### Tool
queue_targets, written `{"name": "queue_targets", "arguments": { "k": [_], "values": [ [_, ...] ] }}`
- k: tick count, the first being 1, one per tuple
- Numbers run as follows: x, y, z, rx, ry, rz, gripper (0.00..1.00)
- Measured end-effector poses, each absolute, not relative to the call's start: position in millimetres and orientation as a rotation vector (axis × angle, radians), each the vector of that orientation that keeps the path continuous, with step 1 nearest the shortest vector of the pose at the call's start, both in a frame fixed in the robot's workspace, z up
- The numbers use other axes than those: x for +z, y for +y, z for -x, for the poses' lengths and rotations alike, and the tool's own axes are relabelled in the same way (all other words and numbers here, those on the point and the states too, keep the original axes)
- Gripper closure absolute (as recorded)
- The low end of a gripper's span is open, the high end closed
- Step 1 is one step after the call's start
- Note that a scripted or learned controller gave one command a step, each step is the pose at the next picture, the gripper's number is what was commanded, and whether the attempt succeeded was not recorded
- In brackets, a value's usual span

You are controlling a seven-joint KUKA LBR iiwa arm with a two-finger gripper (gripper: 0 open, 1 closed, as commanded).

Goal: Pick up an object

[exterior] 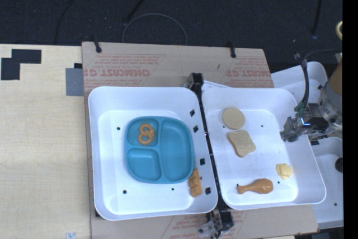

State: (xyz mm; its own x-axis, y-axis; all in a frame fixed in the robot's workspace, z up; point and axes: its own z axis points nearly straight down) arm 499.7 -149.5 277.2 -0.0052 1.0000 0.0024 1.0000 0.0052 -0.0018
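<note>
Arm reaching in from the right, its gripper [292, 130] low over the right bin's [263, 99] right rim; finger spacing indiscernible, nothing visibly held.

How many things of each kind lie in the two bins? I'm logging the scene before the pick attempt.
Blue divided tray: 1
Pretzel, on the tray: 1
Small orange piece, left bin: 1
Round cracker: 1
Bread slice: 1
Drumstick: 1
Small yellow piece: 1
Total: 7
</note>
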Motion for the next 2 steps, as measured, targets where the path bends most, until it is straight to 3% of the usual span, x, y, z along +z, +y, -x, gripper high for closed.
{"name": "queue_targets", "arguments": {
  "k": [2],
  "values": [
    [274,-49,-510.0,0.002,-2.224,2.213,1.00]
  ]
}}
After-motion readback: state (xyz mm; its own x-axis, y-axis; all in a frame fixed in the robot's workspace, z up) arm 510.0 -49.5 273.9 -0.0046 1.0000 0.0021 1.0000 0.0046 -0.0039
